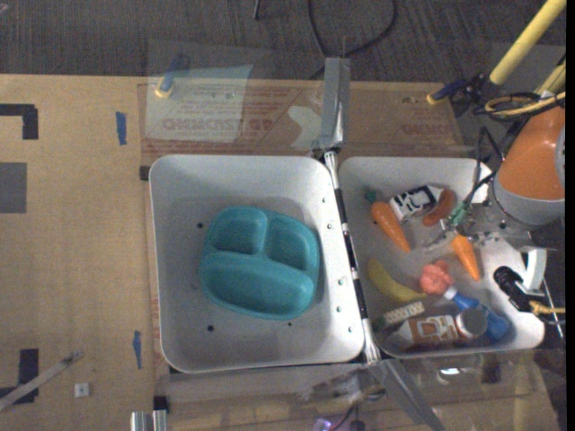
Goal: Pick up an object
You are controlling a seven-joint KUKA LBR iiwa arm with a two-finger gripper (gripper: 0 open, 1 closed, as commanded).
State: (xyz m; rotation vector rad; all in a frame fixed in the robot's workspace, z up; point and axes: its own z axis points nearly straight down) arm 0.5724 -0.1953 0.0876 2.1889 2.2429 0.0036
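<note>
The right bin (pixel 359 187) holds several small things. Among them are an orange carrot (pixel 390 225), a black and white carton (pixel 414 200) and a brown sausage (pixel 441 206). There is also a second carrot (pixel 465 256), a yellow banana (pixel 392 283), a pink-red lump (pixel 437 278), a blue piece (pixel 479 314) and a bottle with a brown label (pixel 435 329). My gripper (pixel 456 225) hangs low over the right side of this bin, between the sausage and the second carrot. Nothing shows clearly held in it.
The left bin (pixel 171 241) holds a teal divided plate (pixel 260 261). A metal divider (pixel 334 115) runs between the bins at the back. The arm's orange band (pixel 532 164) is over the right bin's far right edge.
</note>
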